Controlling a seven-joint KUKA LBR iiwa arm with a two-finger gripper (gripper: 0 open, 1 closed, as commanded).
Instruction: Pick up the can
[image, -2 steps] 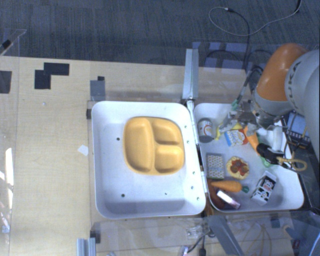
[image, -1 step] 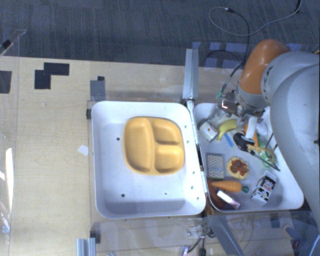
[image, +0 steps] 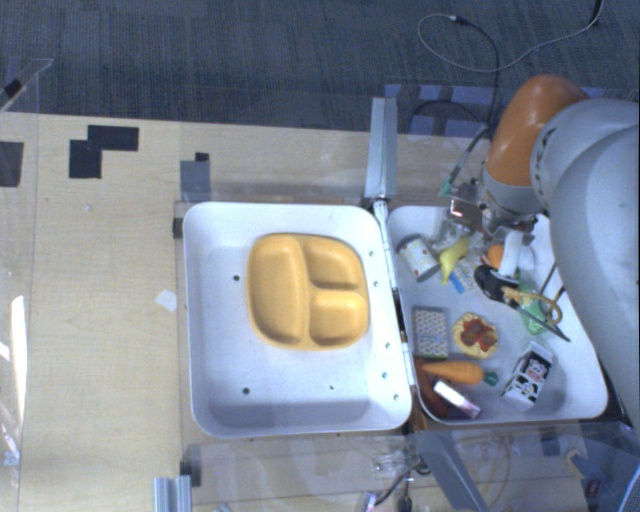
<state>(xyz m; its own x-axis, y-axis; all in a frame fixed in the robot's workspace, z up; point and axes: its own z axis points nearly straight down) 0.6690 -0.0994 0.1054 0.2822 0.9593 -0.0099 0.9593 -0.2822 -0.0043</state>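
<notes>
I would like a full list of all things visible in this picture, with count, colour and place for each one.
bins: two, white, side by side on the bench
tray: one, yellow, three compartments, in the left bin
can: one, whitish, lying at the back left of the right bin
banana: one, yellow, right beside the can
grater-like piece: one, grey, left side of the right bin
pizza toy: one, yellow with red, middle of the right bin
carrot: one, orange with a green end, front of the right bin
small box: one, white and black, front right of the right bin
arm: one, grey with an orange band, over the right bin's back
gripper: one, above the clutter, right of the can
</notes>
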